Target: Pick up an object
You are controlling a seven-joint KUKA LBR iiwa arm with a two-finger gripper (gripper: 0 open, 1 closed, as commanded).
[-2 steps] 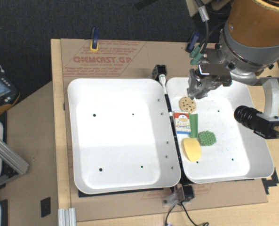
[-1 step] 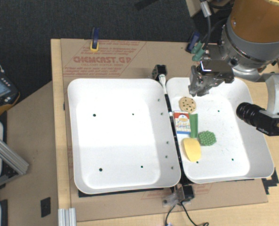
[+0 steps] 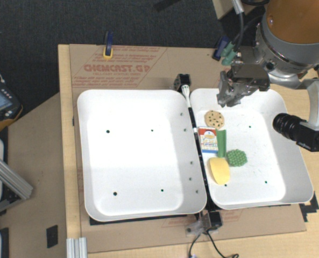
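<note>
Pick not yet made: gripper (image 3: pixel 227 99) hovering above far end of right bin (image 3: pixel 288 195), nothing showing between its tips; whether parted or closed – cannot tell. Descent, closing and lift all remaining, by the look of it.

Right bin holding four items, bunched along its left wall: cookie (image 3: pixel 214 119) farthest back and nearest the gripper; carton (image 3: pixel 208 140) just in front of it, touching or nearly so; green ball (image 3: pixel 236 157) to the carton's right; yellow piece (image 3: pixel 220 171) nearest the camera, lying against the ball. Cookie looking the likeliest target, being closest.

Left bin (image 3: pixel 86 160) holding nothing but dark dots
</note>
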